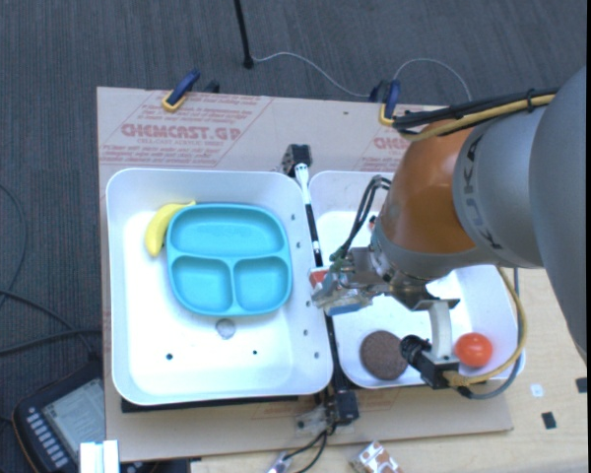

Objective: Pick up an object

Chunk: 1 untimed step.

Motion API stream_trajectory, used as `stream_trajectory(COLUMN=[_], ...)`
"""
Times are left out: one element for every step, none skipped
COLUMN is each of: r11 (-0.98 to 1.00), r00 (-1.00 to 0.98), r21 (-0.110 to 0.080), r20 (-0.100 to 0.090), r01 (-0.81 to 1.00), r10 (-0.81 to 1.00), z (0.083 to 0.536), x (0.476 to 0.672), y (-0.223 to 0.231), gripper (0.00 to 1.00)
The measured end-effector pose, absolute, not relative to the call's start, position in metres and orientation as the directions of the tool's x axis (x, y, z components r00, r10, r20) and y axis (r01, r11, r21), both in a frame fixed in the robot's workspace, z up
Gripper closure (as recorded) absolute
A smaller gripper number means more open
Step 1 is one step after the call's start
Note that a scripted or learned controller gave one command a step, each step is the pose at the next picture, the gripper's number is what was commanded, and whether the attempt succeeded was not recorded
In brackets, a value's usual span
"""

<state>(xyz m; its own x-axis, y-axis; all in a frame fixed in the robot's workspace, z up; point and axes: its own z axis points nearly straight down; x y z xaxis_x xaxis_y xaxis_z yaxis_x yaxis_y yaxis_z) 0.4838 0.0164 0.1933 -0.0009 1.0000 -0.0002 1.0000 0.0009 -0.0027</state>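
White plastic makes up both shallow bins, and the pick looks not yet made. The grey arm with its orange band [443, 205] leans in from the right, low over the right-hand white bin [492, 282]. Its claw [327, 292] sits at that bin's left wall, just beside the ridge it shares with the left-hand white bin [118, 264]. Whether the claw is wide or narrow I cannot tell. The metal there is a tangle, and a small reddish patch by it may belong to the tool or to something else. Nothing is plainly gripped, so I judge that closing on a thing and lifting it are both still to do.

The right-hand bin holds a flat brown round disc [380, 354] at its near side, with a small orange ball [473, 347] to the right of it. Both lie nearer than the claw and apart from it. The disc is the closer, so it seems the handiest target.

The left-hand bin holds a light blue three-compartment plastic plate [227, 259] with bare compartments. A yellow banana [160, 227] curves just beside its far-left corner, and a small greyish lump [225, 329] lies just beside its near edge.
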Motion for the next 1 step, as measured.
stream_trajectory(r11=[0.001], r00=[-0.001], r21=[-0.004], r20=[0.000], r01=[1.000], r10=[1.000], z=[0.2026], x=[0.4842], y=[0.0164], gripper=[1.00])
